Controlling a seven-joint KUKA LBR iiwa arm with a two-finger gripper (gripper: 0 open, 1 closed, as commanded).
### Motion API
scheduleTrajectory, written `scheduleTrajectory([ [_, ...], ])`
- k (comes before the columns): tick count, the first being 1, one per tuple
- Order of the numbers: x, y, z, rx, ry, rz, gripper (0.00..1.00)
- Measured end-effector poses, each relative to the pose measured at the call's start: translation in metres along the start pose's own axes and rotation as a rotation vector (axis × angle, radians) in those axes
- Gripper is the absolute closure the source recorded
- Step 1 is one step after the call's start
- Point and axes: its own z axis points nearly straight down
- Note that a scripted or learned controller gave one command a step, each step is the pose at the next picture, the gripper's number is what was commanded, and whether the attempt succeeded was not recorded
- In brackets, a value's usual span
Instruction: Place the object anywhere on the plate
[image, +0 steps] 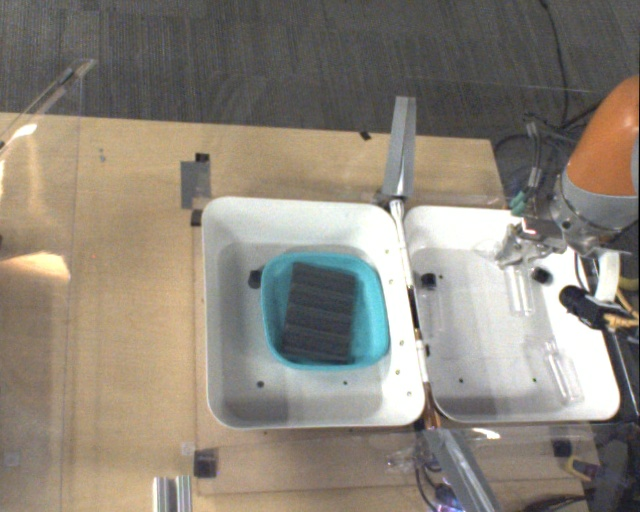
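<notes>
A dark grey ribbed block (320, 311) lies flat on the teal plate (374, 322), which sits in the middle of the left bin (228, 300). My gripper (540, 330) hangs over the right bin (470, 390), far to the right of the plate. Its two clear fingers (518, 290) stand well apart, so it is open with nothing between them. The grey arm with its orange band (608, 130) comes in from the upper right.
A grey post (399, 150) rises behind the seam between the two bins. A small black stud (428, 281) sits on the right bin's floor near its left wall. Cables and fittings (590, 305) crowd the right bin's right rim.
</notes>
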Motion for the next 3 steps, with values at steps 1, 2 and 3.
scheduleTrajectory([
  [1, 0.000, 0.000, 0.000, 0.000, 0.000, 0.000, 0.00],
  [2, -0.009, -0.003, -0.112, -0.004, -0.001, 0.079, 0.00],
  [3, -0.031, 0.051, -0.209, -0.008, -0.002, 0.078, 0.00],
])
